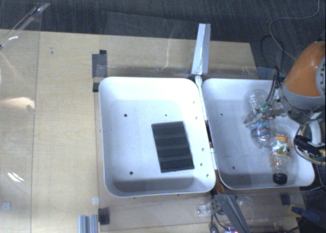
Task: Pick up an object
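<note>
The fingers hang low over the right bin, near its right wall; I cannot tell if they are apart or together, because clear plastic blurs them. Just beside and below them lie clear plastic bottles, one with a yellow label and a black cap near the front corner. They are crowded along the right side, touching each other, under the arm. The left part of this bin is bare and open. In the left bin a dark ribbed block lies flat near the middle, well apart from all walls. The two bins touch at the middle of the table.
</note>
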### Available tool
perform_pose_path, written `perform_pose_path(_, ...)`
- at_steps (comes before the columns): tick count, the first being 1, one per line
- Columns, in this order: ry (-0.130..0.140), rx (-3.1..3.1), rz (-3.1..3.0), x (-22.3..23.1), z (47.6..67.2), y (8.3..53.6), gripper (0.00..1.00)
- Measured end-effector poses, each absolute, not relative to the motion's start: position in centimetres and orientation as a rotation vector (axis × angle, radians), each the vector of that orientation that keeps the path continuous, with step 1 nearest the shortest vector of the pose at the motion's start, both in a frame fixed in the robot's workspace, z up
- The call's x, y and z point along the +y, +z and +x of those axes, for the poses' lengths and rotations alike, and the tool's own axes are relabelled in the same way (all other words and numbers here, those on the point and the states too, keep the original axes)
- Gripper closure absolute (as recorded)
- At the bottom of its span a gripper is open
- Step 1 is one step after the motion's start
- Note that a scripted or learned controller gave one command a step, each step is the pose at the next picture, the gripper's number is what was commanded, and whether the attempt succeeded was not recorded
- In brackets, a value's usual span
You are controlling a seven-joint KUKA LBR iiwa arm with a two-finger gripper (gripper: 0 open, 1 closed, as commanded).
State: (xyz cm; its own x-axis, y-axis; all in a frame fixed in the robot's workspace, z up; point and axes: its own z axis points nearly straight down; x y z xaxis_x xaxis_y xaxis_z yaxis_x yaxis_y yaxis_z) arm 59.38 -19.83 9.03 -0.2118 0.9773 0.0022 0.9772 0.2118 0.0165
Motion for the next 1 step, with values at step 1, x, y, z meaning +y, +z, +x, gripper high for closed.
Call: perform_pose_path(1,0.001,2.515,1.88,-15.11,64.45,18.64,1.0)
